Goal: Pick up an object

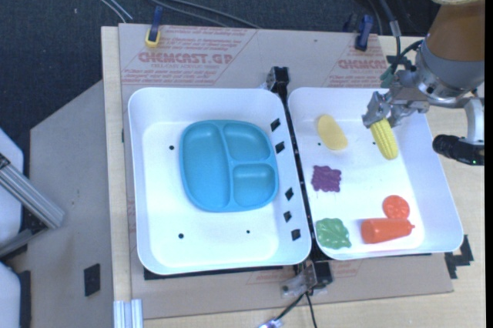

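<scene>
Item: toy corn cob (385, 140), right bin (451, 199), upper area. I judge it light, rigid, slightly slick plastic; best pinched across its middle. Gripper (379, 118) sits at its top end; finger state I cannot tell.

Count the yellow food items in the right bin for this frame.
2: a pale yellow lemon-like piece near the bin's upper left, and a corn cob to its right, just beneath the gripper. The arm could hide others.
</scene>
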`<state>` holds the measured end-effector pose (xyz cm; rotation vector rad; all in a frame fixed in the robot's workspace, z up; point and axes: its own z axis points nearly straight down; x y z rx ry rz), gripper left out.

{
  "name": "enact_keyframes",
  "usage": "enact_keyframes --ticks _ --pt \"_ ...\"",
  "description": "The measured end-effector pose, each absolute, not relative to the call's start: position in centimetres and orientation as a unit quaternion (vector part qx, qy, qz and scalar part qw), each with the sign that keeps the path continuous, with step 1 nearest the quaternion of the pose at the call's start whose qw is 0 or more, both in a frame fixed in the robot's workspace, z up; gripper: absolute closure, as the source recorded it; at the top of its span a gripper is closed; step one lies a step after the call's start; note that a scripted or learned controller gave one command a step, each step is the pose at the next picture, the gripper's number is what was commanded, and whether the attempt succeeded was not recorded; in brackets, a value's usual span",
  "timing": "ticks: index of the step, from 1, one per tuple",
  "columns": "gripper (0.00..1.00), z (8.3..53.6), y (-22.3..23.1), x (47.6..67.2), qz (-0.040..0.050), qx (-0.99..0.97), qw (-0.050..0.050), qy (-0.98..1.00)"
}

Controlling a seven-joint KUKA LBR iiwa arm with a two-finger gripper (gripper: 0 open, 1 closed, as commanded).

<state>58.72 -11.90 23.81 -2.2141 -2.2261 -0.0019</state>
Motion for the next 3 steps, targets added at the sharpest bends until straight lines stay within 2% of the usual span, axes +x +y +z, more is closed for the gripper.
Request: enact_keyframes --ticks 2,3 --pt "1.0 22.0 -1.5 58.1 -0.0001 -0.705 0.002 -0.709" --pt "1.0 21.8 5.0 58.4 -0.001 -0.705 0.001 -0.71"
